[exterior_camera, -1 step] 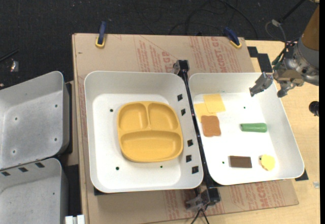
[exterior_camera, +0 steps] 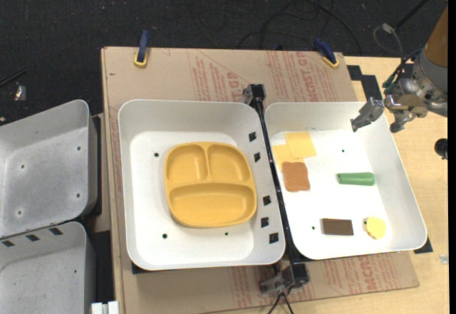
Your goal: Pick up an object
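Gripper [exterior_camera: 380, 112] is seen above the right bin's [exterior_camera: 406, 223] far right corner; whether it is spread cannot be told. Nothing is held. A green block [exterior_camera: 355, 179] lies in that bin, well apart from it.

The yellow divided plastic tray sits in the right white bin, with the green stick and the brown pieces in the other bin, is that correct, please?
Not quite: the camera view shows the yellow divided plastic tray in the left white bin, not the right. The green stick and the brown pieces do lie in the other bin, the right white bin.
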Robot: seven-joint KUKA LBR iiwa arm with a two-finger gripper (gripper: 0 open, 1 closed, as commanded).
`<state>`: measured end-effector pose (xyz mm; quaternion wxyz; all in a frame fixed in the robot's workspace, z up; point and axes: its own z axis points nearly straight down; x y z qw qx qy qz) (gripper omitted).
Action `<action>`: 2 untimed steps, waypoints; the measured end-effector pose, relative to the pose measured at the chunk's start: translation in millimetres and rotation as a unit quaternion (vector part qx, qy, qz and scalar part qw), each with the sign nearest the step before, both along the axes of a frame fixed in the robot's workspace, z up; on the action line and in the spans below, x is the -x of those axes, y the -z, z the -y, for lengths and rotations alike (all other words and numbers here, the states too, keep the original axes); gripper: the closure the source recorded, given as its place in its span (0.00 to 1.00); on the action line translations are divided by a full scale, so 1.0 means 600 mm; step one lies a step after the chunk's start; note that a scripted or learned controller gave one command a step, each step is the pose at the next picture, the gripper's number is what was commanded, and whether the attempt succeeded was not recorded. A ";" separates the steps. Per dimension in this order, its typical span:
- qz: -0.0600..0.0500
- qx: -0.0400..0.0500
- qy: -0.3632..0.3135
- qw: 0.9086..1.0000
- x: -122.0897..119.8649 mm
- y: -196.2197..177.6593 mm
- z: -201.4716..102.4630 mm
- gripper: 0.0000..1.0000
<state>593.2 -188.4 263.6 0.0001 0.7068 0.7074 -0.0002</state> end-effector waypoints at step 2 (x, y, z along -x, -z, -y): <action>-0.002 0.000 0.001 1.000 -0.013 0.175 0.017 0.00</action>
